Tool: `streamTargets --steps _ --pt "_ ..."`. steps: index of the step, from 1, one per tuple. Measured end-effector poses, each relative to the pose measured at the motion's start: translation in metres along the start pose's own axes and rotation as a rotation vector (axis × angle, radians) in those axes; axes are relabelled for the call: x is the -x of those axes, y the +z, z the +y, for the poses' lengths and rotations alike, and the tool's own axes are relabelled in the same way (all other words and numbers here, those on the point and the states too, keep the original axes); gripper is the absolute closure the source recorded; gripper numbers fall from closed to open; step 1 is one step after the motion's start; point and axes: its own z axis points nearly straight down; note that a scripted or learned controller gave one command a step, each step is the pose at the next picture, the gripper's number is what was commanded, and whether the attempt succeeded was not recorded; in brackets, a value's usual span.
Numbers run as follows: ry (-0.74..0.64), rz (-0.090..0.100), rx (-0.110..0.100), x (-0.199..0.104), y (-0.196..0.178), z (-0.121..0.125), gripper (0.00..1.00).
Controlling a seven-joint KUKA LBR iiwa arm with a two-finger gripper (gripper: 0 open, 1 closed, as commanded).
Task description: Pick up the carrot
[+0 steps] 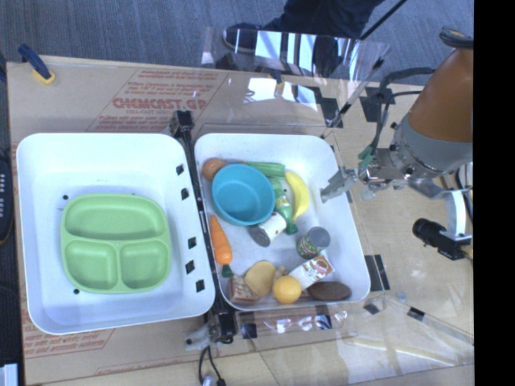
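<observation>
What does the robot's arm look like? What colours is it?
The arm comes in from the right. It is round and chunky, with a big orange band on top and a grey part below it. At its end sits a small metal-grey tool that looks bumpy and bony, with thin dark cables looping around it.

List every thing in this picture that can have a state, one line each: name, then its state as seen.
carrot: lying against the right bin's left wall, not gripped.
blue bowl: upright, nothing in it.
green divided plate: flat in the left bin, compartments bare.
banana: lying beside the bowl.
small can: tipped on its side.
gripper: at the right bin's right rim, holding nothing visible.
</observation>
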Motion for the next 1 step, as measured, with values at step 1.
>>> streamTargets --steps 1 --pt "-0.019 -0.006 0.010 0.0045 -0.1115 -0.0113 0.00"
